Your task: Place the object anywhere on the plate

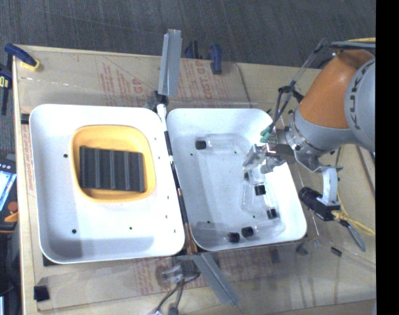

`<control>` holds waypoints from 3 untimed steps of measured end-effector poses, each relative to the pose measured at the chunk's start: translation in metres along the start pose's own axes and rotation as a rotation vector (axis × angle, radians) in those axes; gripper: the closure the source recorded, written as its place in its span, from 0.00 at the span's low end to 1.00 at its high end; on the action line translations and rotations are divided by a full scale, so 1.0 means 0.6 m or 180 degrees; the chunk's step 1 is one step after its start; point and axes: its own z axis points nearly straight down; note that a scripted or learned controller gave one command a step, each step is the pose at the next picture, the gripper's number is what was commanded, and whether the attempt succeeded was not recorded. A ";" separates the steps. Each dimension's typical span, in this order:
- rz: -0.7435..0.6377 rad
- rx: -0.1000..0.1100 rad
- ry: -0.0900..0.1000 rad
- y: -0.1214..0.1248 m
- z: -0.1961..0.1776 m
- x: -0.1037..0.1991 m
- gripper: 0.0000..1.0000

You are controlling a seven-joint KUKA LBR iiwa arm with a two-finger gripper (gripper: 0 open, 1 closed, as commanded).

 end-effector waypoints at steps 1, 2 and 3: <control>-0.0604 -0.0003 -0.0005 0.063 0.016 0.124 1.00; -0.1075 -0.0001 -0.0005 0.110 -0.021 0.304 1.00; -0.1830 0.0009 -0.0004 0.112 0.009 0.310 1.00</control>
